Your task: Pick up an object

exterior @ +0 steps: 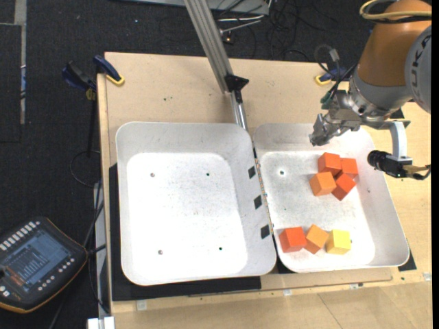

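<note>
over the far edge of the right-hand shallow white plastic bin (pixel 384 252) we had our grey two-finger gripper (pixel 321 137) hanging, its tip pointed down toward the bin's back left corner. whether the fingers were spread or pressed together we could not tell from this slanted view; nothing showed between them, so we judged the gripper held nothing.

our candidates lay in that same bin in two groups. a tight cluster of four orange wooden cubes (pixel 335 174) sat near the back, touching one another, some tilted on edge. near the front wall lay a row of three: a red-orange cube (pixel 293 238), a lighter orange cube (pixel 317 237) and a small yellow cube (pixel 339 241), side by side and touching.

the left-hand white bin (pixel 130 184) sat just beside, both resting on the pale wooden tabletop (pixel 171 81).

we judged the back cluster the closer target, lying just beside the gripper, but its packing could leave little room for fingers to slip around one cube.
</note>
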{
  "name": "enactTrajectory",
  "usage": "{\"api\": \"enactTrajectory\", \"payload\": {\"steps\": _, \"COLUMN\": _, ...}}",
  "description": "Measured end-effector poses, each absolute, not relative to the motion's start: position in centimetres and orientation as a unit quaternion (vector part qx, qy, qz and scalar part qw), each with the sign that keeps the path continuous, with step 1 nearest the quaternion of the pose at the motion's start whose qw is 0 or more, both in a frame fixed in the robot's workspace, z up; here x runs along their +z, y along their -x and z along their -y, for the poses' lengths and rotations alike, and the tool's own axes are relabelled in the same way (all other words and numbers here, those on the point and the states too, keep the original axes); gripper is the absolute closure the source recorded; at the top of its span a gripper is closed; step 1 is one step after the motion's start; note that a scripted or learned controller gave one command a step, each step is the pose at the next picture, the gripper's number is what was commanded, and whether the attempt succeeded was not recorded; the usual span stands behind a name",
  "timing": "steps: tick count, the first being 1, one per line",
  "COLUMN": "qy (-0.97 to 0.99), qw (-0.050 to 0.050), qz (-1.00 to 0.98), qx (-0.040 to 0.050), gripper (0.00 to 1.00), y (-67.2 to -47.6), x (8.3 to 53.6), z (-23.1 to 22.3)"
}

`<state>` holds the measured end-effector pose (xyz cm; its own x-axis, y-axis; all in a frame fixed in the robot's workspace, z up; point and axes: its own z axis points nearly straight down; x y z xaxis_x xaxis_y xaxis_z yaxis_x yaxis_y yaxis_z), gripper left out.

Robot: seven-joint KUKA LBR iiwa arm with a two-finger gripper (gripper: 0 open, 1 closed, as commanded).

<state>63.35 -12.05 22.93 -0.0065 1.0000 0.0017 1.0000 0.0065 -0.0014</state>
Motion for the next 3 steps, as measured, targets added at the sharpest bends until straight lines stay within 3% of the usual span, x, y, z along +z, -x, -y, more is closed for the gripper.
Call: {"api": "enactTrajectory", "payload": {"steps": 3, "qy": 0.704, "qw": 0.001, "qz": 0.710, "qx": 0.0001, "gripper": 1.00, "y": -59.2, "x": 23.2, "z": -5.5}}
